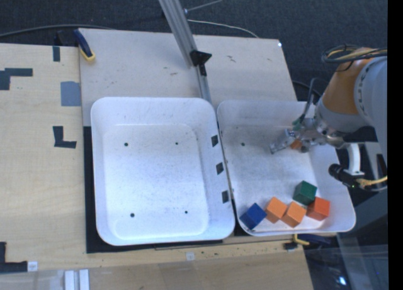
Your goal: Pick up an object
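Note:
My gripper (284, 144) hangs low over the right bin (252, 119), in its upper right part, with the arm reaching in from the right. A small orange patch (296, 146) shows right against the gripper, and I cannot make out whether it is a held object or one lying beneath. Along the bin's front edge lie a blue block (253, 215), two orange blocks (275, 207) (293, 214), a green block (305, 192) and a red-orange block (318, 208). These sit well below the gripper in the view, apart from it.
The left bin (151, 169) stands beside the right one, sharing a raised middle rim. A slanted metal rail (179, 24) runs from the top of the view down to the bins' junction. Cables (352, 178) hang near the arm at the right.

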### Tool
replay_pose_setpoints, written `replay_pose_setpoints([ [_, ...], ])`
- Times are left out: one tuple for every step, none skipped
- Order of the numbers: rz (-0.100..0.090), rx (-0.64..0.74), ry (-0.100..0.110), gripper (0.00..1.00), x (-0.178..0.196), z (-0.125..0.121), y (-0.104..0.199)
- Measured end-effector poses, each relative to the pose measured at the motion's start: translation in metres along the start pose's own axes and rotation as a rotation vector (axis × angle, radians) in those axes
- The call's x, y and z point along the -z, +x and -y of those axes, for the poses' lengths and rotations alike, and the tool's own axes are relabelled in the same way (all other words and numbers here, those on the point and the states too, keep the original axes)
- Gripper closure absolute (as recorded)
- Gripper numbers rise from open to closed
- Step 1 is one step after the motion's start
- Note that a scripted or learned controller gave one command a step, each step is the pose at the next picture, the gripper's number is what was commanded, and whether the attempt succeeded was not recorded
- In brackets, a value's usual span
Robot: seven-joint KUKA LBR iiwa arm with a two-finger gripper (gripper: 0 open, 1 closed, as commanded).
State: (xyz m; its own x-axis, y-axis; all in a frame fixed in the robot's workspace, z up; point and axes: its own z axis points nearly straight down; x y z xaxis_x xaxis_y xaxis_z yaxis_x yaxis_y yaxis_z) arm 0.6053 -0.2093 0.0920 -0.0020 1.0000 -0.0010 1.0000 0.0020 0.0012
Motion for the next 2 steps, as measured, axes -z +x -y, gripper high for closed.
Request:
replay_pose_setpoints([
  [-0.001,0.001,0.008,0.0,0.0,-0.072,0.001],
  [0.009,0.001,-0.018,0.0,0.008,-0.04,0.028],
])
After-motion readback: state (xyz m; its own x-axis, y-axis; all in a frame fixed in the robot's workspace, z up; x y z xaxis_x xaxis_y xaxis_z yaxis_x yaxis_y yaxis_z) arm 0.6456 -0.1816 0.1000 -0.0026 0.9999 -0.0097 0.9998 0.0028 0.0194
